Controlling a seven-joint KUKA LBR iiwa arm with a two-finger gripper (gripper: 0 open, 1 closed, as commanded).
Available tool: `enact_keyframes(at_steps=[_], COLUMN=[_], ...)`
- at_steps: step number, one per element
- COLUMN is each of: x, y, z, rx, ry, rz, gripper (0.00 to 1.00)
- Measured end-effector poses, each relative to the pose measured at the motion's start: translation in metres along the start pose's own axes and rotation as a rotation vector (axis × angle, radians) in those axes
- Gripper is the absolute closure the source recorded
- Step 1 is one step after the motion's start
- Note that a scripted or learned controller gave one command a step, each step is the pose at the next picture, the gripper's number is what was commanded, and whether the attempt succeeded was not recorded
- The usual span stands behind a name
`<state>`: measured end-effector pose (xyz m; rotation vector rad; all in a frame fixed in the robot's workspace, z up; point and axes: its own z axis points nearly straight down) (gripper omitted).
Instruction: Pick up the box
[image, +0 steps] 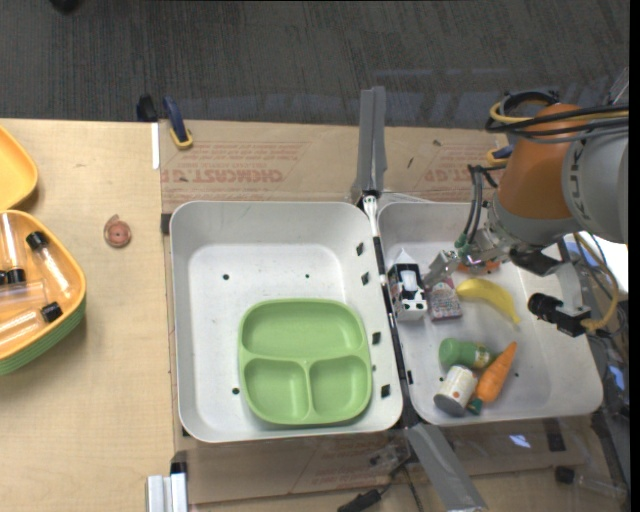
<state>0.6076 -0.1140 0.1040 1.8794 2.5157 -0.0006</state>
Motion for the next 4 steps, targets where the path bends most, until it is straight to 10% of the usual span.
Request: enact_keyframes(at_steps=[1, 2, 3, 4], x=[0.02, 0.017, 0.016, 0.033], y=[-0.063, -0.012, -0.012, 0.012], z=[0.002, 0.011, 0.003, -0.137], rx=[-0.019, 0.001, 0.003, 0.003], ry=[-0.012, 0.0, 0.0, 0.0], rz=[0.039, 0.27, 0.269, 0.22], gripper=[0.0, 0.0, 1.0, 1.0])
